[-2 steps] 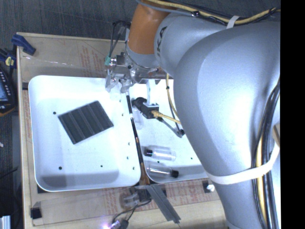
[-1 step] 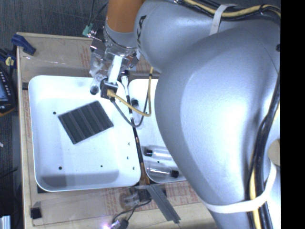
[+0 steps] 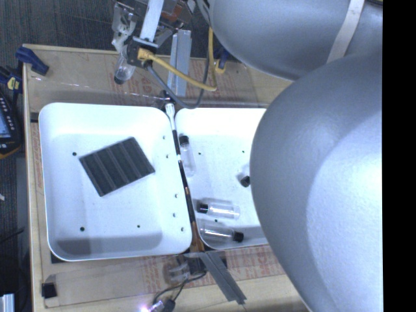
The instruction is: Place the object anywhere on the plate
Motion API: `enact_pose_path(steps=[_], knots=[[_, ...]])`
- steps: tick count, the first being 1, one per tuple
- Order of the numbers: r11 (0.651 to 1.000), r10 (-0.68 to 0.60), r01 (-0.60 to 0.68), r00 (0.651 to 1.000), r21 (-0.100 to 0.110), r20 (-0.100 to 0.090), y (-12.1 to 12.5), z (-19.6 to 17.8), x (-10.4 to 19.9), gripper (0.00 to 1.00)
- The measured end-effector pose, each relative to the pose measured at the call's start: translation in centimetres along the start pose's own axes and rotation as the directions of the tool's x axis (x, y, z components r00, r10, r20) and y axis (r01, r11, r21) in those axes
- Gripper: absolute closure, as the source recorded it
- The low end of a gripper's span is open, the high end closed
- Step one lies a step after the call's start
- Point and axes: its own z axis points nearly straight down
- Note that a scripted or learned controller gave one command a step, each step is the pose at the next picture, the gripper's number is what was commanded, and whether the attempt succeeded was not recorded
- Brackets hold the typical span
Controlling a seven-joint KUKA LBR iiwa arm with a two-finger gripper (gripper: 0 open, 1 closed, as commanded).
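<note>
Clearly, scene: two shallow white bins sit side by side on the bench, their inner rims touching along the middle
Plate: the dark grey ribbed rectangular plate [image 3: 117, 166] lies flat and askew in the left white bin [image 3: 58, 239], nearer its far left corner, bare on top, so a drop anywhere on it would count
Objects: three clear plastic vials with black caps lie on their sides in the right white bin [image 3: 214, 125]; one [image 3: 185, 151] hugs the inner rim, two [image 3: 218, 208] [image 3: 220, 234] rest near the front edge, likely having rolled to the low side
Gripper: the two-finger claw [image 3: 123, 64] hangs beyond the far edge of the left bin and grips a small clear vial [image 3: 121, 75] between its fingers
Arm: the grey arm [image 3: 325, 161] covers much of the right bin
Judgement: the carried vial looks to be brought toward the plate
</note>
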Motion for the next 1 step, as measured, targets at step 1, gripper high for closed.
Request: enact_pose_path(steps=[1], knots=[[0.804, 0.595, -0.595, 0.804, 0.000, 0.002, -10.40, 11.22, 0.09, 1.00]])
